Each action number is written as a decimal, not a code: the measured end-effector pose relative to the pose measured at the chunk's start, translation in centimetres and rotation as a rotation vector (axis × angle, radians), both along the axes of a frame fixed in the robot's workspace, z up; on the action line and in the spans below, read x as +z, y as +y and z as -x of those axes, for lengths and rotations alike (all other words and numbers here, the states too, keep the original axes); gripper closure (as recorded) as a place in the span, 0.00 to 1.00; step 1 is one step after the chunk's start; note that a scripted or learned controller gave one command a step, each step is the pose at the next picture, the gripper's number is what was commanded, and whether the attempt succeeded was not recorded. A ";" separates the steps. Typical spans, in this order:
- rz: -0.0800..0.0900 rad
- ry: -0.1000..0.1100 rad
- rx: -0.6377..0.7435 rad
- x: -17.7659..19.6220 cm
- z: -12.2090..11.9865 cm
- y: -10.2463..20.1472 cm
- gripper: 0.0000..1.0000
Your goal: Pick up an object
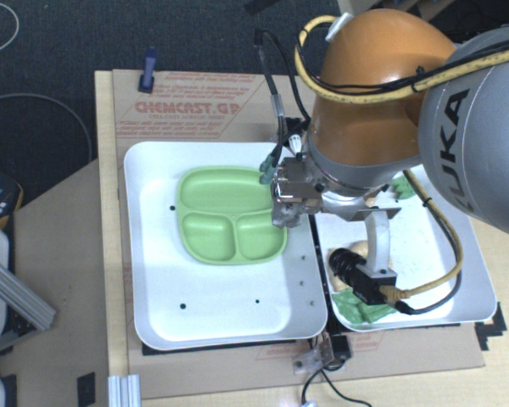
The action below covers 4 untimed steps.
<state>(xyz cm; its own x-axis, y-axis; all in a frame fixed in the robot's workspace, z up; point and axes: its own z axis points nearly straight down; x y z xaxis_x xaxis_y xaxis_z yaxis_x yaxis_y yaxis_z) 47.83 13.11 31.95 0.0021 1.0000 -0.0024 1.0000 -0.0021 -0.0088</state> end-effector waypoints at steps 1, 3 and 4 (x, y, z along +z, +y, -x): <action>0.001 0.002 -0.001 -9.4 -2.6 -0.8 1.00; -0.005 -0.027 0.000 11.3 -0.2 -7.7 1.00; -0.002 -0.006 0.000 8.9 -0.1 -8.4 1.00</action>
